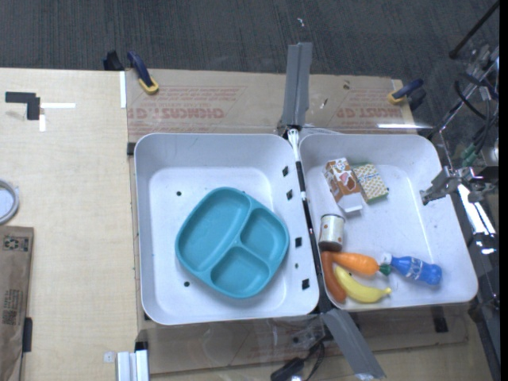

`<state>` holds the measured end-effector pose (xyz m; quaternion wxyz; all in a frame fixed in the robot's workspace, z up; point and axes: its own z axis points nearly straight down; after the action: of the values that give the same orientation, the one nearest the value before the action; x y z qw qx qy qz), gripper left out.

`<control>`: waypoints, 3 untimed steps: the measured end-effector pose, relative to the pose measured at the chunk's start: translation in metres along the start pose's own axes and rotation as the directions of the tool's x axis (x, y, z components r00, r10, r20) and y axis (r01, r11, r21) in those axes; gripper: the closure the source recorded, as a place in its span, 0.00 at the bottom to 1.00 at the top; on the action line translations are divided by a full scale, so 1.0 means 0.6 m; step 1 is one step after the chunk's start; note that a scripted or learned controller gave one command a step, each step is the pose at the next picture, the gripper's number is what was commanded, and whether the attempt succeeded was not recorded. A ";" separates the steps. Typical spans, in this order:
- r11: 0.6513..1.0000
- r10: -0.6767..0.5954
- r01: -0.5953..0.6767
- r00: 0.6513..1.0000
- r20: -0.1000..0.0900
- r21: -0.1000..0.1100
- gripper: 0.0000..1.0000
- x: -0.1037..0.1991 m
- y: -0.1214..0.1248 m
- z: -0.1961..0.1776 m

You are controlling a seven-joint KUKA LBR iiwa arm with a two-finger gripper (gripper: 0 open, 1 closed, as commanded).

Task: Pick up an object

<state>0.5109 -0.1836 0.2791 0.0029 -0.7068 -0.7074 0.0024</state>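
two shallow white bins sit side by side on the desk [63, 173]; the left bin [151, 236] holds a teal divided plate [232, 243], lying flat near the middle and turned at a slant; a row of dark clips runs down the seam where the bins meet; the right bin [421, 213] holds the loose things: a small carton with red and white print [342, 179] touching a greenish box [370, 182] toward the far side, a short cylinder with a brown band [332, 229] just below them, then an orange carrot [354, 263] above a yellow banana [361, 286], both near the front wall, and a blue bottle [414, 270] lying on its side just right of the carrot; the gripper [444, 185] hangs at the bin's right rim, apart from every object; whether its fingers are apart or together i cannot tell.
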 end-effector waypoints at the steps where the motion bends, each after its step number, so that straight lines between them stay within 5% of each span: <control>1: 0.999 0.053 -0.053 0.999 -0.001 0.000 0.00 0.023 -0.054 0.234; 2: 0.901 0.433 -0.433 0.901 -0.001 0.000 0.00 -0.001 -0.002 0.262; 3: 0.934 0.358 -0.358 0.934 -0.002 0.002 0.00 0.025 -0.056 0.319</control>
<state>0.4758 -0.1687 0.0879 0.0036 -0.8239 -0.5668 0.0027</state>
